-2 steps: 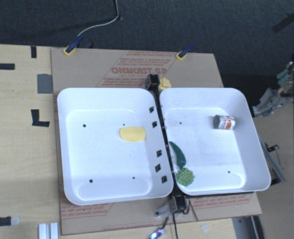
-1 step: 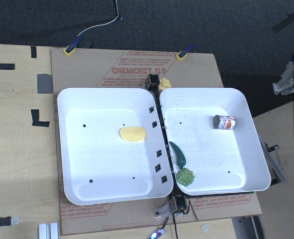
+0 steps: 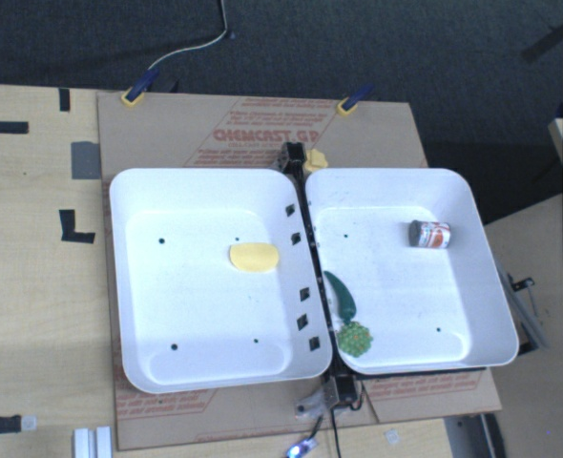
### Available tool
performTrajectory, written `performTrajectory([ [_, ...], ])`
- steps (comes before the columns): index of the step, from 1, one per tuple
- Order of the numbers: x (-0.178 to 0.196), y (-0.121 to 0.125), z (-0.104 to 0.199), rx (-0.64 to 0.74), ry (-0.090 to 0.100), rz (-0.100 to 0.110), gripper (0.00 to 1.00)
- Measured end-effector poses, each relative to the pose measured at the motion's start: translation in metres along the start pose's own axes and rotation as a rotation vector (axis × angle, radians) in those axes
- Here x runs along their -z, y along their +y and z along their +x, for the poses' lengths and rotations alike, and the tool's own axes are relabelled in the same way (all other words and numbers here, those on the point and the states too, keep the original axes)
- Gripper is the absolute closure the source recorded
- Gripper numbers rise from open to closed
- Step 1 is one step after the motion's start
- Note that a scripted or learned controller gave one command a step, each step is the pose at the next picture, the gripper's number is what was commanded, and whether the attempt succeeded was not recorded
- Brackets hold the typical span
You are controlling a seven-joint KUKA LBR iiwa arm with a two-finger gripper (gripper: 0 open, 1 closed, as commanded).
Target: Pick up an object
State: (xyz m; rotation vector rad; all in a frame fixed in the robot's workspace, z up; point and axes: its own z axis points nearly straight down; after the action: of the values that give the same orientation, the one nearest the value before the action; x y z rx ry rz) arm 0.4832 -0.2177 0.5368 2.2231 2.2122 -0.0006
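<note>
A flat yellow oval piece (image 3: 254, 257) lies near the middle of the left bin (image 3: 138, 256), toward its right side. In the right bin (image 3: 472, 284) a small can (image 3: 429, 234) with a red label lies on its side at the upper right. A dark green leaf-shaped item (image 3: 340, 295) rests against the right bin's left wall, and a light green bumpy ball (image 3: 355, 338) sits just below it near the front left corner.
Both bins stand on a brown cardboard sheet (image 3: 262, 132) held by two blue-and-yellow clamps (image 3: 140, 86) at its far edge. A black divider strip with clips (image 3: 305, 265) runs between the bins. A cable (image 3: 219, 17) trails across the dark floor behind.
</note>
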Motion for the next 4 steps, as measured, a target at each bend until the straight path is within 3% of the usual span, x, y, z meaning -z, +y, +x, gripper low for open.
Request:
performTrajectory([
  [1, -0.163, -0.001, 0.080, 0.012, 0.010, 0.021, 1.00],
  [2, -0.020, 0.001, 0.079, 0.008, 0.000, -0.012, 1.00],
  [3, -0.005, 0.000, -0.010, -0.001, 0.000, 0.001, 1.00],
  [4, -0.006, 0.001, -0.006, 0.005, 0.002, 0.003, 0.00],
])
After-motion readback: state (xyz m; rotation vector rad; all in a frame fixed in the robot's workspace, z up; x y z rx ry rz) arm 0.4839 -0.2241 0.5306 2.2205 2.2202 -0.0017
